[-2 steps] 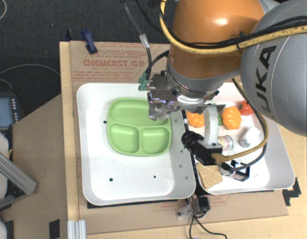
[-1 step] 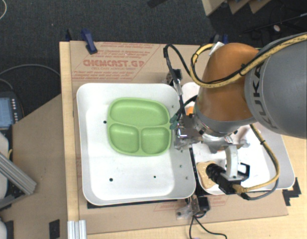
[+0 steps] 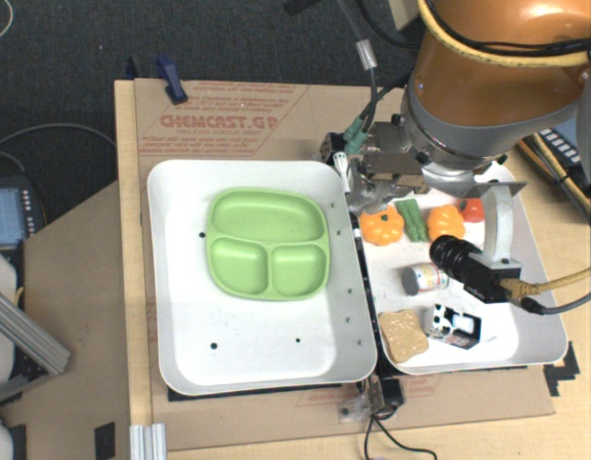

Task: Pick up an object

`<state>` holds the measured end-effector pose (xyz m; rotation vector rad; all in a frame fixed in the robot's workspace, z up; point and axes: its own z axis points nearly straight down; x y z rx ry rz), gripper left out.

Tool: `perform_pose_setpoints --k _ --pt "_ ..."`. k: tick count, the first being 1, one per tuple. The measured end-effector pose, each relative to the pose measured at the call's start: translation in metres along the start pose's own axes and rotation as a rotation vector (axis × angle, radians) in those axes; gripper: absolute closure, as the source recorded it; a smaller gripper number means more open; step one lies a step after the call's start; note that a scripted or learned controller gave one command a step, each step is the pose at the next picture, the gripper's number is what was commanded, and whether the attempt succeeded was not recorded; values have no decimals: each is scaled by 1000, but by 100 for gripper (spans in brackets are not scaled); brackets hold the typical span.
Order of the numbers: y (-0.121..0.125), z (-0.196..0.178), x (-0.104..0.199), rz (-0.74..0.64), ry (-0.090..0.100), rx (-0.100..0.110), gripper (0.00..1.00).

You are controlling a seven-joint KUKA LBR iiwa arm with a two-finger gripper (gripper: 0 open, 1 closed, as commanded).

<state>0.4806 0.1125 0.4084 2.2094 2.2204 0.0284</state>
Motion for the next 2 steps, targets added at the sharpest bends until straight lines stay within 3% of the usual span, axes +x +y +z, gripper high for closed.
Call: perform_pose_setpoints --k 1,2 --pt "-5 109 0 6 -9 31 100" --pt "-5 150 -18 8 -8 26 100"
